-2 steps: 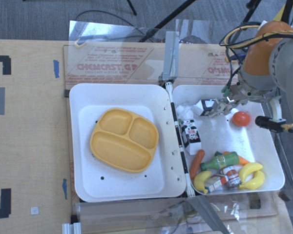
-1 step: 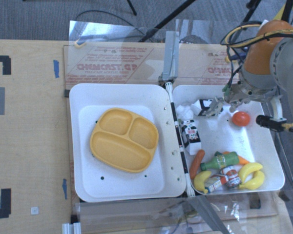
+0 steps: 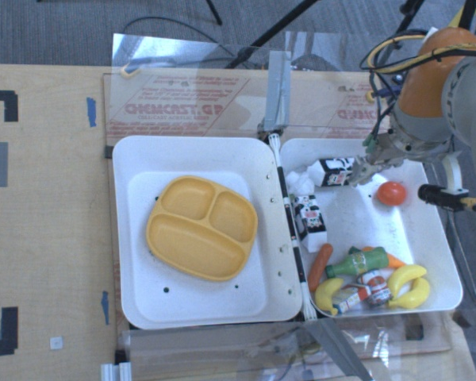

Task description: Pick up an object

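The right bin (image 3: 443, 236) holds the loose objects. A black-and-white carton (image 3: 332, 171) lies at its far left, and my gripper (image 3: 362, 173) hangs low just to the right of it, close to or touching its end. A red tomato (image 3: 392, 193) sits a little right of the gripper. Nearer the front lie a second small carton (image 3: 310, 216), a carrot (image 3: 320, 265), a green bottle (image 3: 362, 261), a red-and-white packet (image 3: 366, 290) and two yellow bananas (image 3: 413, 286) (image 3: 326, 294). Nothing is visibly lifted.
The left bin (image 3: 135, 181) holds a yellow divided plate (image 3: 201, 227). A crumpled white item (image 3: 300, 182) rests against the divider between the bins. A metal post (image 3: 278, 90) and clear panel stand behind the bins. The arm's orange band (image 3: 428, 70) is above the right bin's back corner.
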Robot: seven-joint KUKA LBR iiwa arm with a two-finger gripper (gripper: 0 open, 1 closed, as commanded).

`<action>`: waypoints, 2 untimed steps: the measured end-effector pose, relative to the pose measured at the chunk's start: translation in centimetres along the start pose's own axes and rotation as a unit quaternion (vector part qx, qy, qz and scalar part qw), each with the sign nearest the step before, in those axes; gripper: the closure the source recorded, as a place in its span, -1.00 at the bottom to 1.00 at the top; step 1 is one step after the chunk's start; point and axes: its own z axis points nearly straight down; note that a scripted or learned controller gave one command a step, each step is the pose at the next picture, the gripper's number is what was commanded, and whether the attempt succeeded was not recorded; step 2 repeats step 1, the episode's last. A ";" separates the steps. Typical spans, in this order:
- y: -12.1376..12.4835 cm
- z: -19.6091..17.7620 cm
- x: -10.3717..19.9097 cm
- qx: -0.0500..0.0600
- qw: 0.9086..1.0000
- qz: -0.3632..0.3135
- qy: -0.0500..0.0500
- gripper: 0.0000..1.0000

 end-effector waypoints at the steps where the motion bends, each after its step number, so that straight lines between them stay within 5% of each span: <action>1: 0.0 0.0 0.1 0.000 1.000 0.000 0.000 -1.00; 2: 0.0 0.0 0.1 0.000 1.000 0.000 0.000 -1.00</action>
